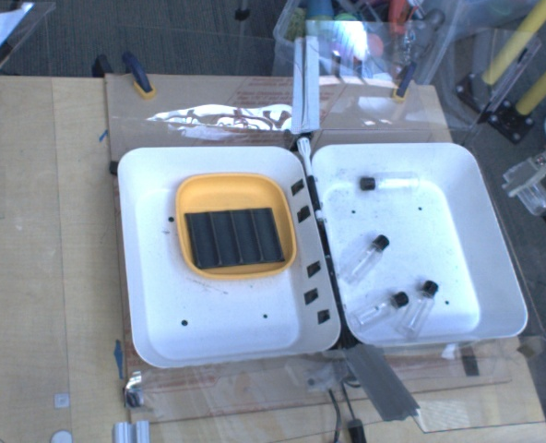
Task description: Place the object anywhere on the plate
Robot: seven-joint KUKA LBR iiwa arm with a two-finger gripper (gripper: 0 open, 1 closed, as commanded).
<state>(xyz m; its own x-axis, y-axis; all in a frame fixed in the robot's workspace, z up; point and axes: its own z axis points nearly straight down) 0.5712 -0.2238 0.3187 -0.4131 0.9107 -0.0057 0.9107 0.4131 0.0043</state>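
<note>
Black ribbed block [234,238] lies on yellow plate [192,197], long axis seemingly left-right; pincer state untellable.

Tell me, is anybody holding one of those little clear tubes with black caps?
No. All four small clear vials with black caps lie loose in the right white bin, with nothing gripping them.

A light wooden desk [42,247] carries two shallow white bins side by side: the left bin [153,330] touches the right bin [494,275] along its inner edge. Behind the left bin, a crumpled strip of foil [219,118] lies on brown cardboard [208,90].
</note>
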